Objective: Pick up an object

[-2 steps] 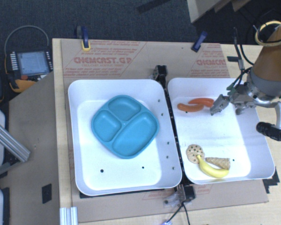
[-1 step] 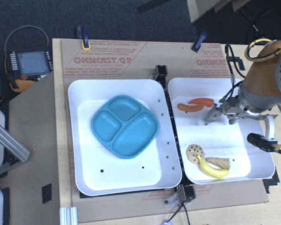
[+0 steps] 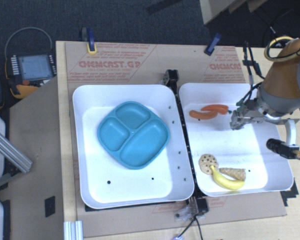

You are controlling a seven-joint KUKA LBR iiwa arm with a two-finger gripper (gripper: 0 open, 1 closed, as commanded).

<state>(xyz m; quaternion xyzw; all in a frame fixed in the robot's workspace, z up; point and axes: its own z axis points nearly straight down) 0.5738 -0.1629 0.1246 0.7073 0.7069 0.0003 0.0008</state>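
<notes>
Gripper (image 3: 236, 120) low in right bin (image 3: 270, 184), hot dog (image 3: 209, 111) just beside at nine o'clock; finger state unclear. Nothing lifted; grasp remains.

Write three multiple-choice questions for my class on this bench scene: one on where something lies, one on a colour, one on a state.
1. Where does the banana lie?
A. left bin
B. right bin, near corner
C. on the plate

2. What colour is the divided plate?
A. blue
B. red
C. green

3. What is in the plate's compartments?
A. a cookie
B. a hot dog
C. nothing

Answers:
1. B, it rests beside the cookie at that bin's front edge.
2. A, its whole surface is light blue.
3. C, all three sections show bare blue; the hot dog lies in the right bin by the hand.
</notes>
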